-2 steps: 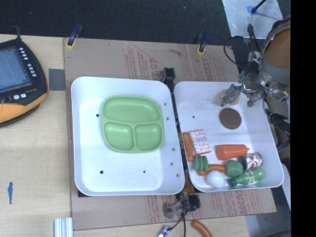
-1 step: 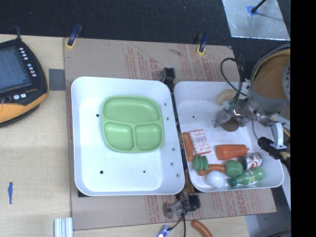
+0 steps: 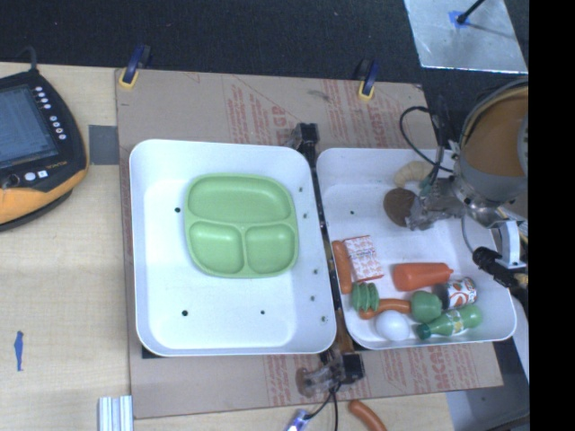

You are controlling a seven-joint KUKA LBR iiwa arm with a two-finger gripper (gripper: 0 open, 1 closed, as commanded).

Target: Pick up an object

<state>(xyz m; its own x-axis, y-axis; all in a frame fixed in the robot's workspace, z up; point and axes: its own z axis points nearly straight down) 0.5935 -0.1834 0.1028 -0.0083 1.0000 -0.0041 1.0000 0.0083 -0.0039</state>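
The grey arm with its orange band (image 3: 496,146) reaches in from the right over the upper part of the right-hand shallow white bin (image 3: 359,173). Its two-finger gripper (image 3: 422,212) sits low in that bin, just beside a round brown object (image 3: 398,206) that lies to its left; whether the two touch cannot be told, and the view does not show whether the tool is parted or closed, nor anything held in it. A pale beige rounded object (image 3: 414,171) lies just above the brown one, near the bin's far wall.

The left-hand shallow white bin (image 3: 162,321) holds a light green three-compartment plastic plate (image 3: 241,224), set toward its upper middle, with bare white floor below and to the left of it.

The lower half of the right bin is crowded. A long orange carrot-shaped toy (image 3: 421,274) lies across the middle, with a red-and-white printed packet (image 3: 364,257) to its left and a thin orange stick (image 3: 340,266) against the wall shared with the left bin. Along the near wall lie a green bottle-shaped toy (image 3: 451,322), a round green piece (image 3: 425,305), a white egg-shaped object (image 3: 392,327) and a small green-and-orange piece (image 3: 367,297). The bare floor of this bin is the strip between the packet and the brown object.
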